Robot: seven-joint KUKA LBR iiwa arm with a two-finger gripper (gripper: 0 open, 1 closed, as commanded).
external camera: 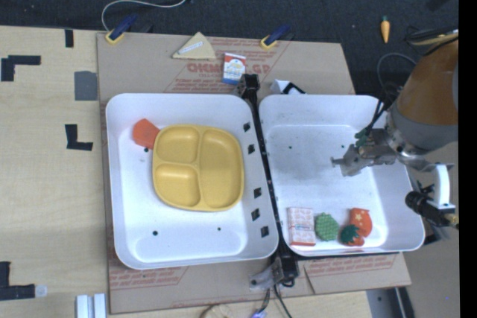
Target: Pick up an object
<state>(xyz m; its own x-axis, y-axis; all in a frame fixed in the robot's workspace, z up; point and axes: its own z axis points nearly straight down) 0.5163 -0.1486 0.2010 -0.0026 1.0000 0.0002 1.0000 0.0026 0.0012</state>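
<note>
Far to the left of the fingers sits a yellow plate (199,166) with an orange piece (145,132) beside it. Down below the gripper (349,163), well apart, lie a small card (301,226), a green toy (326,226) and a red toy (358,226). I cannot tell how the fingers stand. The toys lie close together, so a grab may bump one away.

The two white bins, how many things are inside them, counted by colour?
Yellow: 1, the divided plate
Orange: 1, the small piece beside the plate
Red: 1, the toy
Green: 2, the bumpy piece and the round piece
Pink and white: 1, the packet
Total: 6
</note>
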